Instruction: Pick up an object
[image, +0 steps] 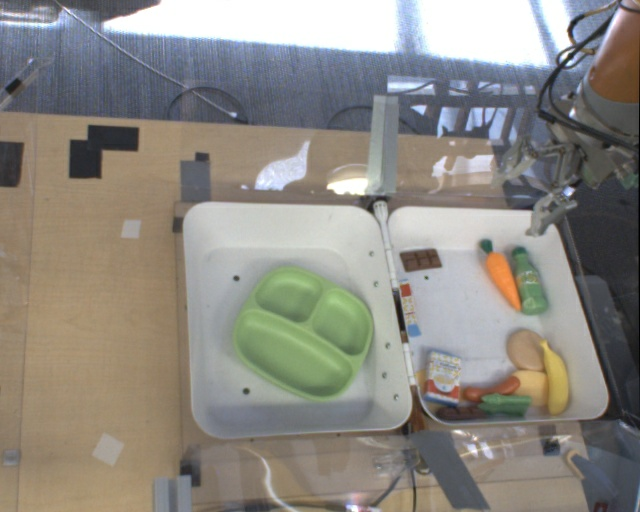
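Observation:
The right bin holds several items. An orange carrot lies beside a green bottle near the far right. A brown chocolate bar sits at the far left, and a thin striped packet lies along the divider. At the near edge are a small carton, a red sausage, a green pod, a beige bun and a yellow banana. My gripper hovers above the bin's far right corner, open, with nothing between its fingers.
The left bin holds a green three-compartment plate. A grey post stands at the far end of the divider between the bins. Cables hang around the arm at the upper right.

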